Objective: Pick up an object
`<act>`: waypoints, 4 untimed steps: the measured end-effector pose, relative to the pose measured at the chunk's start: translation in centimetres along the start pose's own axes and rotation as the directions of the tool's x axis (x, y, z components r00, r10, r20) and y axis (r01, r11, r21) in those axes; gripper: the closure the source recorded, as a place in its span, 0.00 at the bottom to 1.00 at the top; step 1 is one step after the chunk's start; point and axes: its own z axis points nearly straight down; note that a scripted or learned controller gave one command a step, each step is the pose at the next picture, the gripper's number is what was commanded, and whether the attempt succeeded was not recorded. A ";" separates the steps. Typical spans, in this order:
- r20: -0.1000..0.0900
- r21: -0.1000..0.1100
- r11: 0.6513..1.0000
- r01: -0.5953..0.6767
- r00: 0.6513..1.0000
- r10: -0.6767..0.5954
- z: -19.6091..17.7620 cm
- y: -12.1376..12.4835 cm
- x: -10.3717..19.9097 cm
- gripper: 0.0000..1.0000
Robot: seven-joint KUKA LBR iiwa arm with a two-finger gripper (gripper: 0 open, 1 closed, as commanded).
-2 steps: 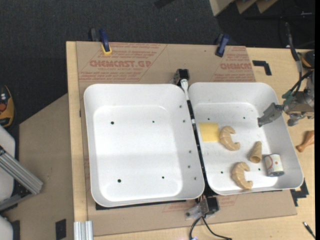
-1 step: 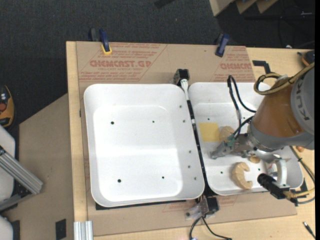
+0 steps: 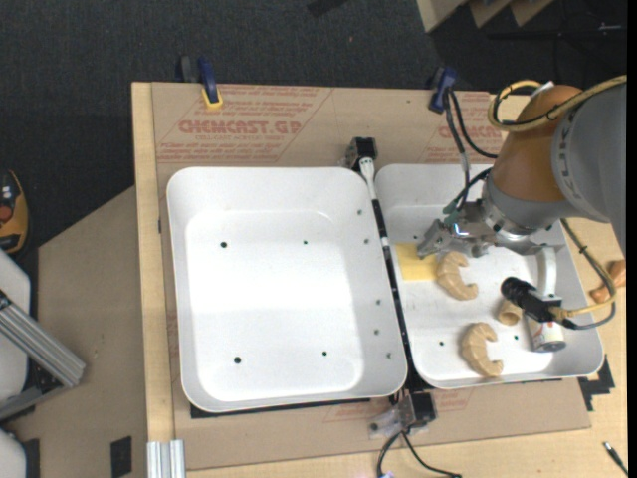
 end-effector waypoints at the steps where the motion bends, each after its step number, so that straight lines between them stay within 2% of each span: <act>1: -0.001 0.004 1.000 -0.001 1.000 0.001 0.1 3.0 1.9 0.00; 2: -0.004 0.015 1.000 -0.006 1.000 0.006 0.1 -3.5 2.4 0.00; 3: -0.003 0.007 1.000 -0.005 1.000 0.005 -1.0 -3.1 2.4 1.00; 4: -0.004 -0.007 1.000 0.006 1.000 -0.006 -10.7 3.5 10.3 1.00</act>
